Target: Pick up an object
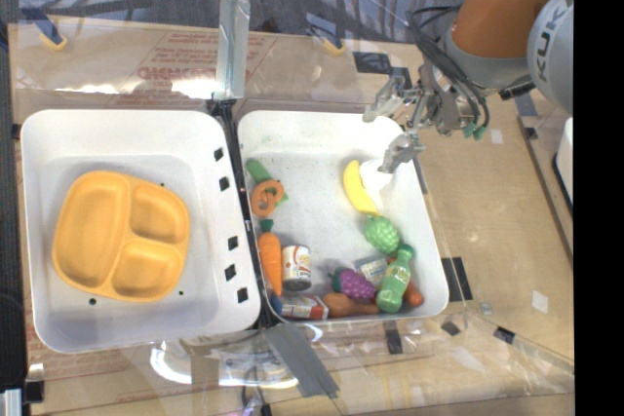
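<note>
Banana (359, 189), yellow and curved, lies in the right bin (322, 127) toward its far right, with a green knobbly fruit (383, 234) just nearer and a small can (295, 266) further left. The gripper (402, 151) hangs beside it from the right, holding nothing; finger spread unclear.

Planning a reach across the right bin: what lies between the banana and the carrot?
In the camera view, bare white bin floor lies between the banana and the carrot; the small can stands right beside the carrot.
</note>
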### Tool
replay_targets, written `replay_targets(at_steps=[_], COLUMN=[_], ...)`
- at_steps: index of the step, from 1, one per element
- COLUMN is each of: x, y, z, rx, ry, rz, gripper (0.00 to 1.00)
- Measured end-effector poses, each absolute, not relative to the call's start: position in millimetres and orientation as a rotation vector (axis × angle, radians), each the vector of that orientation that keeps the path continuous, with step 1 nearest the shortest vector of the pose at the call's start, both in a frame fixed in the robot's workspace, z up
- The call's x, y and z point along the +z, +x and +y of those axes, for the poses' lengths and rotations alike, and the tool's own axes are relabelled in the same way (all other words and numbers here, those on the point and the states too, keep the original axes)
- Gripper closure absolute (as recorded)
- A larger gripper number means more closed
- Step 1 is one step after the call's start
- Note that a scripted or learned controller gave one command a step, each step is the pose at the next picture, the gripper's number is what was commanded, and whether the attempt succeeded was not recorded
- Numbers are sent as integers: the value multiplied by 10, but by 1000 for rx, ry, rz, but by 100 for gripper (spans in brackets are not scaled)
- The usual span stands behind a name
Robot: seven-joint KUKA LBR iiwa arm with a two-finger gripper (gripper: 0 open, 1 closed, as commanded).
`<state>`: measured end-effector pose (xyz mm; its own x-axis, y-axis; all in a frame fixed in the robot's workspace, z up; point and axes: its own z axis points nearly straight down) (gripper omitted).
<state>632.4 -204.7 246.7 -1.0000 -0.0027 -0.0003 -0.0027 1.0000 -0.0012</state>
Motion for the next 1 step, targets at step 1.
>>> replay_targets(at_steps=[1], x=[1081], y=[6304], z=[-2071], rx=[4], ry=[-24], rz=[3149], gripper=[0])
